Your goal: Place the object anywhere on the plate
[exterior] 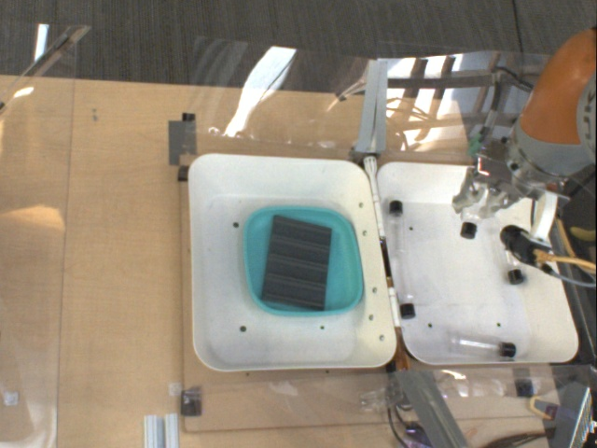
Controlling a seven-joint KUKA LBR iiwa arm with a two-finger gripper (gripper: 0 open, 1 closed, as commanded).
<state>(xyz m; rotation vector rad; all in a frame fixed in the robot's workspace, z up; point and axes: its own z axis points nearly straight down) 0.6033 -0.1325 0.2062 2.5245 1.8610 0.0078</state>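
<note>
arm (560, 101) cut off at right edge, jaws' state too small to tell

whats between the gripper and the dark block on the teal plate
In the camera view, between the gripper and the dark block on the teal plate lie bare white floor of the right bin, then the two bins' adjoining rims.

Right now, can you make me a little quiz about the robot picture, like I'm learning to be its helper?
1. True or false: the dark ridged block lies on the teal plate.
2. Which bin holds the plate: A, left bin, or B, right bin?
3. Fill in: the gripper is above the ____ bin.

Key: 1 true. 2 A. 3 right.
</note>
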